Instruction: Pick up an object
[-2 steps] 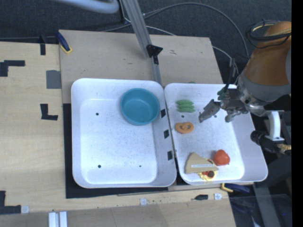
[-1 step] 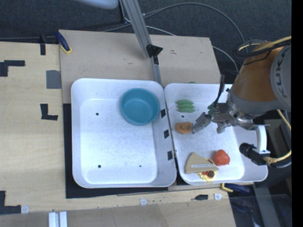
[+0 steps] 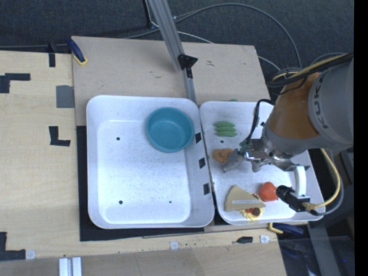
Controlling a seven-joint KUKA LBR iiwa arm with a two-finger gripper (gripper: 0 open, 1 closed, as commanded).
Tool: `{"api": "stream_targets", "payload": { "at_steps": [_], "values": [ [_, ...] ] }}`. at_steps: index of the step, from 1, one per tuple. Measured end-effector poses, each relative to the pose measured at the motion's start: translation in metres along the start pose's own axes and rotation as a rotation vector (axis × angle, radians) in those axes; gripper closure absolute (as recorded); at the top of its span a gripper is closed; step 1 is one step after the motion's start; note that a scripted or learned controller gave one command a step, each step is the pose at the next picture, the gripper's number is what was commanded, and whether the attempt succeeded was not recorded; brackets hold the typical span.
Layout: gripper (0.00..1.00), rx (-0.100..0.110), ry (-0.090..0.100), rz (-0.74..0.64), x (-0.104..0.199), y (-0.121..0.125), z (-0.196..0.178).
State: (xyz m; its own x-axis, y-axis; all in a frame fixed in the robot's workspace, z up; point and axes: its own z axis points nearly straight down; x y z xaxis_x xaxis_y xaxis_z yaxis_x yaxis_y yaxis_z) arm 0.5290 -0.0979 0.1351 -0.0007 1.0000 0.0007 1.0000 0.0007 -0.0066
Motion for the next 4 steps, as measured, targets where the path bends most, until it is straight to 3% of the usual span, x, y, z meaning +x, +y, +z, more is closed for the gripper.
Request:
{"api": "stream_targets", "payload": {
  "at_steps": [1, 2, 4],
  "values": [
    [0.0, -0.007, -0.001, 0.0, 0.0, 0.0, 0.047],
    [1.0, -0.009, -0.002, 0.001, -0.001, 0.001, 0.034],
    [1.0, -0.01, -0.001, 0.001, 0.007, -0.001, -0.064]
  ]
}}
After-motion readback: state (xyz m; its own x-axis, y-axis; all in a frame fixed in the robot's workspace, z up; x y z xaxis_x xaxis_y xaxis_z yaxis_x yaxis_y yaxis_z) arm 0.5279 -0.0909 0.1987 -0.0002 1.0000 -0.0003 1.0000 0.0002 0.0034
